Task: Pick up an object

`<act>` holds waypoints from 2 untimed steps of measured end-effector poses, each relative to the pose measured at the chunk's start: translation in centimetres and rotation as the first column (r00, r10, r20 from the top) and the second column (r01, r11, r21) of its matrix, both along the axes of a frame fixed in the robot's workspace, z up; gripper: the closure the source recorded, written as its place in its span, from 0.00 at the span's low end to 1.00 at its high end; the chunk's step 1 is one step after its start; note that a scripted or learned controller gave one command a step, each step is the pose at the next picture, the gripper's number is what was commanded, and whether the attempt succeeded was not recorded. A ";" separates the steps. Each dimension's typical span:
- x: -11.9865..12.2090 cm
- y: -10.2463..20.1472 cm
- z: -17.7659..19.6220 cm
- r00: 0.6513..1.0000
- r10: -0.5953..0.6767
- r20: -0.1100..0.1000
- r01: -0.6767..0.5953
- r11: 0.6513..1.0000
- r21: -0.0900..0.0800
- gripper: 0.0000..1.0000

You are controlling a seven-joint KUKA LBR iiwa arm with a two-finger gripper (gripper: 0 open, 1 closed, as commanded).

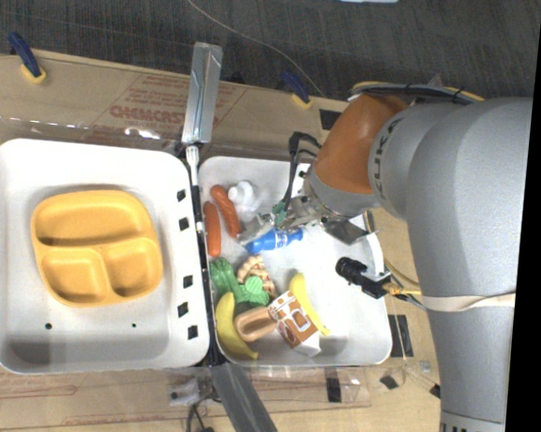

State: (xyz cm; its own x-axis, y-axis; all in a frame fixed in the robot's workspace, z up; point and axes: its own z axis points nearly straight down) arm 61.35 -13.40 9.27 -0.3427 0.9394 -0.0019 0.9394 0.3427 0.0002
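Counter [93, 91], cardboard-lined, bearing two white bins: left bin [6, 328] with yellow divided tray [97, 242]; right bin [360, 326] with bananas [228, 324], sausages [215, 226], blue bottle [273, 241]. Grey arm [462, 180] overhead, gripper [285, 216] touching bottle. Jaws' state: cannot tell.

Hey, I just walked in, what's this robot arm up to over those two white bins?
The grey arm is reaching into the right bin, its gripper low over a pile of toy food, close to a blue bottle and two hot dogs. Whether it has hold of anything is hard to tell from this angle. Bananas, a small carton and other toys lie nearer the front. The left bin holds a yellow divided tray, untouched.
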 end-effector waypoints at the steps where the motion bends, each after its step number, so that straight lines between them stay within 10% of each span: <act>1: -6.4 1.3 0.0 0.949 0.315 -0.001 -0.315 0.949 0.001 0.00; 2: -4.5 3.3 0.2 0.934 0.358 0.001 -0.358 0.934 0.001 0.00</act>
State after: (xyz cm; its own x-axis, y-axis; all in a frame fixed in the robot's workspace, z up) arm 56.89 -10.09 9.43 -0.6559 0.7548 -0.0010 0.7548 0.6559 0.0013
